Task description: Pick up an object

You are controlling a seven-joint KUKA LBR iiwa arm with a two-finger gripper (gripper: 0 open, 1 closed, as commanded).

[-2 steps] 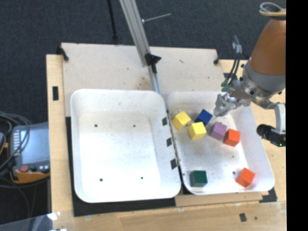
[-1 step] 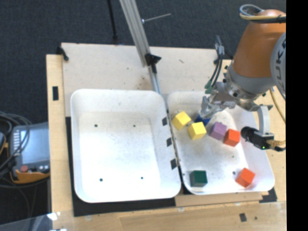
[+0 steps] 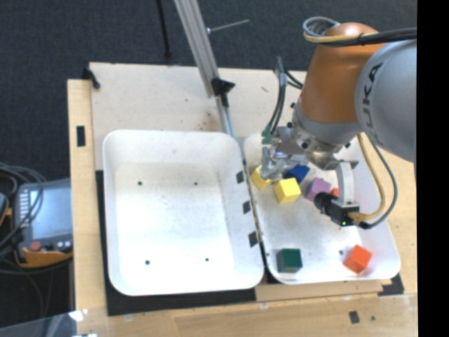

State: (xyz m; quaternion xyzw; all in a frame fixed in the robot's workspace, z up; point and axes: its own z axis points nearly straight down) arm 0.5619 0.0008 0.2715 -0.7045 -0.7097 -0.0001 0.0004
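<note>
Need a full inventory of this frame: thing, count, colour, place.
Shallow plastic bins: 2, white, side by side on bench; left, right.
Small yellow cubes: 2, right bin, upper left; one, one at the rim.
Blue block: 1, under the wrist.
Purple block: 1, right of yellow cube.
Green cube: 1, right bin's near edge.
Orange cube: 1, near right corner.
Metal rail: 1, grey, slanting above bins.
Arm: 1, grey and orange, over right bin.
</note>
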